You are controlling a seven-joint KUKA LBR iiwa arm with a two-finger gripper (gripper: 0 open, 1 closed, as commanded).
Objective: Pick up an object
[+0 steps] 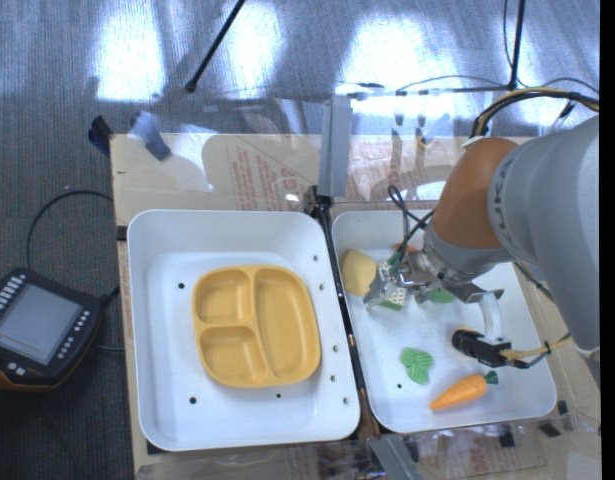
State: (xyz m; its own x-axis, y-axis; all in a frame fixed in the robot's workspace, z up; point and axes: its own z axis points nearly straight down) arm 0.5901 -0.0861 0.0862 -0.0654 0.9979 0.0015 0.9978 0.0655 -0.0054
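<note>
the gripper (395,286) hangs low in the right bin (527,313); whether it is spread or pinching anything, i cannot tell. a yellow lump (358,271) lies just left of it, a leaf (418,365) below, a carrot (459,392) further below-right.

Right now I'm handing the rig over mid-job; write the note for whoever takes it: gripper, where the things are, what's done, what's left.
Gripper: low in the right bin, at its upper left, beside the pale yellow piece. Whether it is open or shut cannot be told, and no grasp can be confirmed.
Right bin: carrot near the front, green leaf in the middle.
Left bin: yellow divided plate.
Done: arm brought down into the right bin.
Left: secure an object and lift it.
</note>
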